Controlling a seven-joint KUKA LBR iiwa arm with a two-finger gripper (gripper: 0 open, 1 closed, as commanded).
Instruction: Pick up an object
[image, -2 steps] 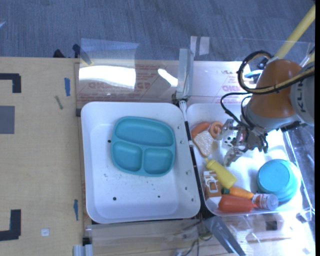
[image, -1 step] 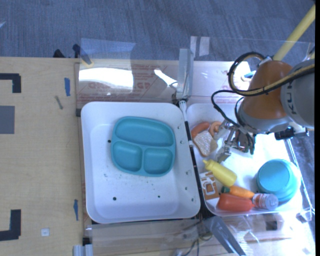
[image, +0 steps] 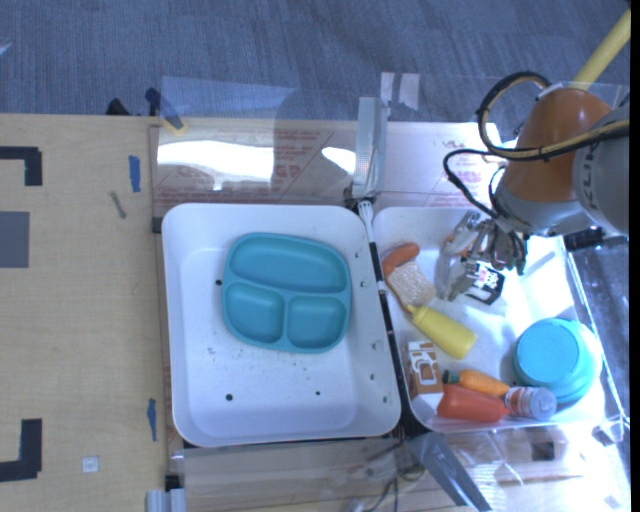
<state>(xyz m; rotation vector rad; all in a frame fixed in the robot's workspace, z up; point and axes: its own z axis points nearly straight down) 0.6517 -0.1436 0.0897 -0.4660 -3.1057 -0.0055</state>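
You saw the right bin (image: 560, 262) holding a yellow bottle (image: 444, 330), a blue bowl (image: 548, 357), a carrot (image: 482, 382) and a sausage (image: 400, 256).

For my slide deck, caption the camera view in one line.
Arm's hand hovers over the cluttered right bin near a yellow bottle; a blue divided plate sits in the left bin.

Matt teal plastic tray (image: 285, 292); glossy white bin (image: 190, 330).

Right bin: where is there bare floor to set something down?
Bare floor in the right bin lies along its far edge, behind the gripper, and between the yellow bottle and blue bowl. The near left side is crowded.
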